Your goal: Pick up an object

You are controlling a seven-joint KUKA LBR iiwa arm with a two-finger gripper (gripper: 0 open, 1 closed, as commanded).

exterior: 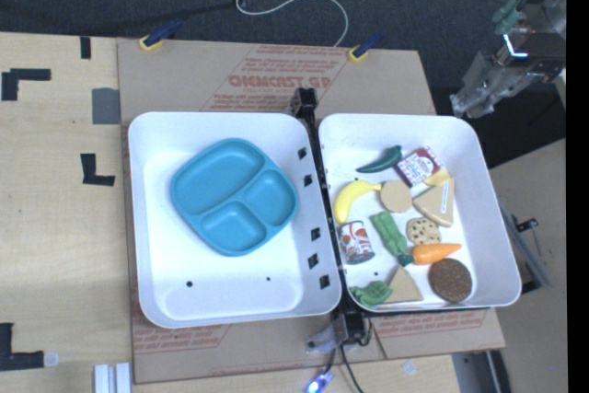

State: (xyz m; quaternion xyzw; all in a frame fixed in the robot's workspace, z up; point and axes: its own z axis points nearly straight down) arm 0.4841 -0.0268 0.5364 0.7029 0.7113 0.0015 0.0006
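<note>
The right bin (479, 163) holds several toy foods: a yellow banana (352, 196), a dark green pepper (379, 162), a red-labelled packet (415, 167), a small can (356, 241), a green pickle (390, 234), a carrot (434, 252), a cookie (422, 230), a brown round patty (451, 279) and cheese wedges (439, 199). My gripper (480, 93) hangs at the upper right, outside the bin's far right corner, well above and apart from the foods. Nothing shows between its fingers.
The left bin (152, 198) holds a blue divided plate (234, 195). Both bins sit on a cardboard sheet (267, 78) with clips at its far edge. A white cable (276, 9) loops over the dark floor behind.
</note>
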